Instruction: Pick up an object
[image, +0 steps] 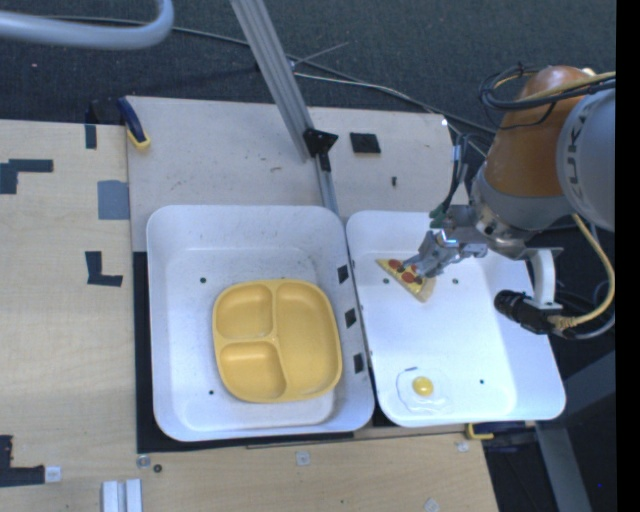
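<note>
I have the gripper (428, 262) down over the pizza slice (406, 277), which lies in the right bin (520, 400) near its back-left corner, well behind the fried egg (420, 387). Whether the pincer is open or closed I cannot tell from this angle. I judge this the grasp step: next I need a firm closure on the slice, then a straight lift to see if it comes along.

Pale wooden bench (60, 300) against dark carpeted floor (400, 40).
</note>
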